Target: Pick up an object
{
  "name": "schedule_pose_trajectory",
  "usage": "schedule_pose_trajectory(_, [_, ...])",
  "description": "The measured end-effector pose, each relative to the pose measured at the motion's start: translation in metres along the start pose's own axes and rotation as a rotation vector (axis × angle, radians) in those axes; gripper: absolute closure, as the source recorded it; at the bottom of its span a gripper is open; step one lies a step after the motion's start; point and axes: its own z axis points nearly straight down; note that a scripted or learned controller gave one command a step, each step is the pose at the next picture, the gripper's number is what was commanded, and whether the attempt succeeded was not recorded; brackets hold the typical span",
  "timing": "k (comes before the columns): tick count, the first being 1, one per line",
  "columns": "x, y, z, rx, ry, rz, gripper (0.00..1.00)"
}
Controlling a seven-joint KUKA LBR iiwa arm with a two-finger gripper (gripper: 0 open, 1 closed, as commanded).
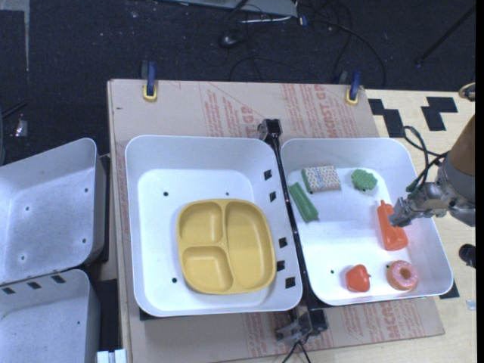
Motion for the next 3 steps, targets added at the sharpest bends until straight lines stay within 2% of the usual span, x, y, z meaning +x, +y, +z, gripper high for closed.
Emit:
schedule_pose_trajectory(1, [0.0,0.002,-0.053,-0.002,-0.001,-0.001,1.0])
schedule_pose_trajectory(3, [0.105,0.008,-0.073,0.003,0.003,-0.006,1.0])
